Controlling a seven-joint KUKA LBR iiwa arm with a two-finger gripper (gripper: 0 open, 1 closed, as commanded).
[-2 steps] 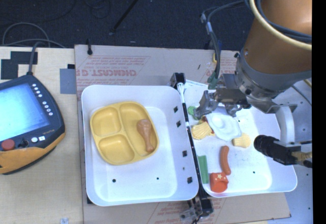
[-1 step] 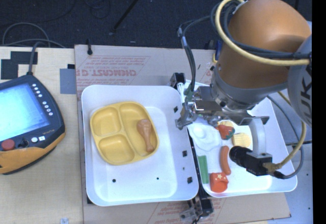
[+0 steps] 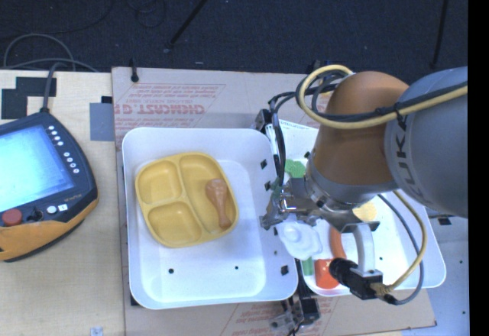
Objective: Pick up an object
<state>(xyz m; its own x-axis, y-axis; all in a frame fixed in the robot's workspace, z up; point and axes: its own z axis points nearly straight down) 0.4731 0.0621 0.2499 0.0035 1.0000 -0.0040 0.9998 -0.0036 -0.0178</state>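
My gripper (image 3: 281, 212) hangs low over the left part of the right bin (image 3: 428, 269), under the grey arm with its orange band. Right below it lies a white plastic object (image 3: 299, 238). Close by are an orange carrot-like piece (image 3: 337, 243), a red-orange item (image 3: 326, 272) with a green bit beside it, a green item (image 3: 295, 169) and a yellow piece (image 3: 367, 211). The arm hides most of that bin. In the left bin (image 3: 153, 281) a yellow divided plate (image 3: 164, 208) carries a tan drumstick (image 3: 220, 200) in its right compartment.
A teach pendant (image 3: 38, 182) with a lit screen lies at the far left of the bench. Cables loop around the arm's wrist (image 3: 321, 82). Both bins stand on a cardboard sheet (image 3: 176, 101).
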